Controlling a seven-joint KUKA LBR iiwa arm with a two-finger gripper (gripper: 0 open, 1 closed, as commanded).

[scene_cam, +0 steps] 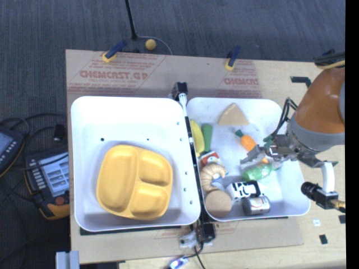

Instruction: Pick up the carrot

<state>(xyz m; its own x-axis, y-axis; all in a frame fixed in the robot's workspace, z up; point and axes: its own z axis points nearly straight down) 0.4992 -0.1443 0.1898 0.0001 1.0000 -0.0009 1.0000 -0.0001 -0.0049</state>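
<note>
The carrot (pixel 247 142) is small and orange with a green stub at its upper left. It lies on the floor of the right bin (pixel 291 206), just below a beige wedge (pixel 234 115). My gripper (pixel 256 156) reaches in from the right and hangs low over the bin, just below and to the right of the carrot, its tip close to the carrot's lower end. A green leafy item (pixel 258 172) lies right under the gripper. The arm's grey and orange wrist (pixel 321 114) covers the bin's right edge.
The right bin also holds a yellow piece (pixel 196 137), a green piece (pixel 207 135), a red-and-white item (pixel 210 160), a bread roll (pixel 213 176), a brown ball (pixel 219 202), a black-and-white pack (pixel 245 189) and a can (pixel 256 205). A yellow divided plate (pixel 134 181) lies in the left bin (pixel 90 122).
</note>
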